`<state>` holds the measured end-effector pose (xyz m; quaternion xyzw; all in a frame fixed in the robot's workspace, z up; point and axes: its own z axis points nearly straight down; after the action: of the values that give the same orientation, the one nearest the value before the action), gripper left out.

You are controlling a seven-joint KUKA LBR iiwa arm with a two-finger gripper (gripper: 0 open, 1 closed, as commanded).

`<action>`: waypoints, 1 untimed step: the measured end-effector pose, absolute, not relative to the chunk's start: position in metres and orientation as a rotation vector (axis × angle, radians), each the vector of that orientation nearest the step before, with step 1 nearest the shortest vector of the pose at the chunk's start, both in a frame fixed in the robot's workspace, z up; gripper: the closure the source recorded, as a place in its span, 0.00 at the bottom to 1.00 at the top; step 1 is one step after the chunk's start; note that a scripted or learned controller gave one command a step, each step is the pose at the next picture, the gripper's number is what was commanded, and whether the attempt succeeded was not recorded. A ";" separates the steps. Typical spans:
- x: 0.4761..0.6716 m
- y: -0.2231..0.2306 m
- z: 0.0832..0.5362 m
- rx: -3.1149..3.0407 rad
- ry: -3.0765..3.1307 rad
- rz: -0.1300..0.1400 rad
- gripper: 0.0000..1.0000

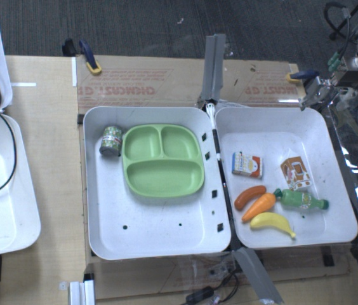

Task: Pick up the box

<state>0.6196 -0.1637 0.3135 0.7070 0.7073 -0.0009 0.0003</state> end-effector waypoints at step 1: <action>0.591 -0.112 0.199 2.156 2.289 -0.005 0.00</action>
<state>0.5913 -0.1122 0.1990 0.6856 0.7280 -0.0016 -0.0014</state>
